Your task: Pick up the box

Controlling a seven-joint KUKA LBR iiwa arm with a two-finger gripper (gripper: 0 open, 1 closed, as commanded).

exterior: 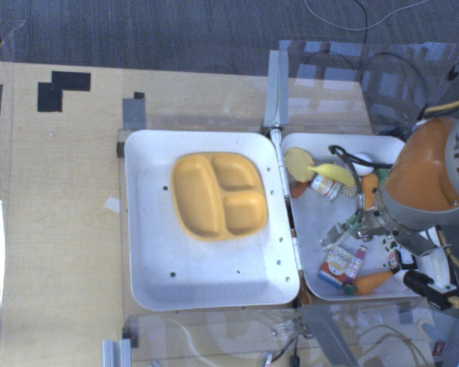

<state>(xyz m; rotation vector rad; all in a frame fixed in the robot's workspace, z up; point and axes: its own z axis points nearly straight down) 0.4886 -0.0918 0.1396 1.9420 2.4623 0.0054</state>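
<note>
**Gripper low in right bin, box not yet in hand**

Arm (432,170) reaches in from the right and hangs over the right bin (315,281). Gripper (357,226) sits low in the bin's middle, just above and slightly right of the box (342,264).

Box: small, flat, colourful carton lying on the bin floor near the front edge, tilted a bit off the bin's axis. An orange carrot-like item (375,281) lies just beside it at the front right — touching or nearly so, can't tell which.

Fingers: metal parts are visible below the wrist, but how far apart they stand I cannot tell; nothing is visibly held between them. Box looks apart from the gripper, so I'd judge this as approach or pre-grasp, not a lift.

Rest of the right bin: yellow banana-like piece (329,172) and a pale round item (297,160) at the back left, small can (327,187) just in front of them. Clutter is at the back, so the box is reachable from above.

Left bin (149,228) holds a yellow sectioned tray (218,196), well clear of the action. Both bins sit side by side on the worktop (61,228).

Risk, as I read it: box is flat and the carrot crowds one side — fingers could clip it or slide off the carton.
</note>
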